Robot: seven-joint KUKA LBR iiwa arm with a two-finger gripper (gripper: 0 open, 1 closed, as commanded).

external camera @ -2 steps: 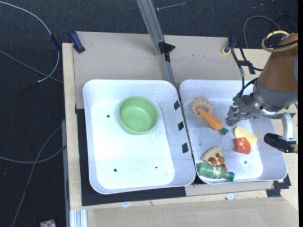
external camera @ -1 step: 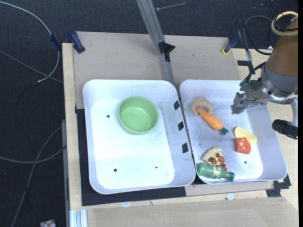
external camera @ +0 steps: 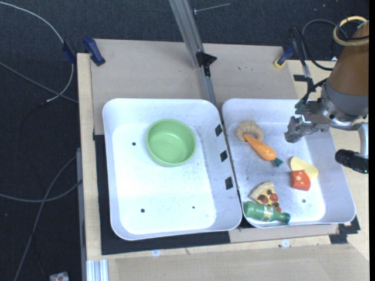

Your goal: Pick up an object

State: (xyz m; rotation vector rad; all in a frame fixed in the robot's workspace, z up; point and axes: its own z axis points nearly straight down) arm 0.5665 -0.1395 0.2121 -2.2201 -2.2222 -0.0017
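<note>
The right bin [external camera: 337,198] holds several toy foods. An orange carrot [external camera: 261,147] lies next to a tan pastry piece [external camera: 247,128]. A yellow wedge [external camera: 304,165] touches a red strawberry-like piece [external camera: 300,180]. A pizza slice [external camera: 266,193] and a green bottle [external camera: 266,213] lie at the bin's front edge. My gripper [external camera: 295,132] hangs over the back right of this bin, right of the carrot and above the yellow wedge. I see nothing between its fingers.
The left bin [external camera: 164,215] contains a green bowl [external camera: 170,142]. A slanted metal bar [external camera: 187,25] runs from the top down to the gap between the bins. Blue clamps [external camera: 92,50] sit at the board's back corners.
</note>
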